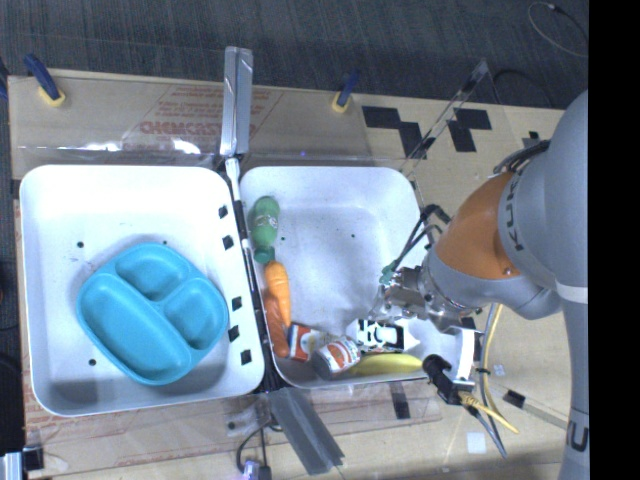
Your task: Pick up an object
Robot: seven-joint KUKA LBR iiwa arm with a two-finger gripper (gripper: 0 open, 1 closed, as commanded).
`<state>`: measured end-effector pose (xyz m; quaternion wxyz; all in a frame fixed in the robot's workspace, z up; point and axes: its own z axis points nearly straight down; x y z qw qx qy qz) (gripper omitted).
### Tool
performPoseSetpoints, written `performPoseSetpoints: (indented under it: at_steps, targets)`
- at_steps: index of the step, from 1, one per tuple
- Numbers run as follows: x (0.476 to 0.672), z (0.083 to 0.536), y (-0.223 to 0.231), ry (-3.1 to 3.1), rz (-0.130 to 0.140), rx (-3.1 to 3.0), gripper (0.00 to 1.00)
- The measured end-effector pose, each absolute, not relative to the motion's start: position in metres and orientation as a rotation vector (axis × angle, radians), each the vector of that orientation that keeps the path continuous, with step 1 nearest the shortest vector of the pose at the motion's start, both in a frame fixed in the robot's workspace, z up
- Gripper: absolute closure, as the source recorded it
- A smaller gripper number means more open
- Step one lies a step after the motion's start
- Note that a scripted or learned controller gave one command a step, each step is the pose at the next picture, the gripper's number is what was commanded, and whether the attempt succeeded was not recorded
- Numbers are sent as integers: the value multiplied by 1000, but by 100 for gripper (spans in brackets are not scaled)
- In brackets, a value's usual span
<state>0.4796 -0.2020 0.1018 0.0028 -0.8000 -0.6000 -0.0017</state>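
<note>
I see the gripper point(388, 320) low in the right bin point(330, 183), over the banana point(385, 364) (finger state: I cannot tell).

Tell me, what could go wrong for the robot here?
The end effector hangs over a crowded pile by the right bin's near wall: a banana, a can and a carrot lie close together. It might bump the wall, or nudge a neighbour and miss.

On the bench point(120, 103), two bins sit side by side. The left bin point(50, 198) holds a divided tray point(150, 313). In the right bin point(340, 193), a bottle point(265, 223) and carrot point(277, 288) lie along the left wall, a banana point(385, 364) along the near edge.
</note>
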Motion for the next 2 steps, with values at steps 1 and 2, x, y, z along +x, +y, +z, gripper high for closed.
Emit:
performPoseSetpoints:
  at_steps: [1, 2]
  targets:
    - [480, 102, -202, -1882, -5, -2509, 0]
    - [537, 90, -172, -1755, 4, -2600, 0]
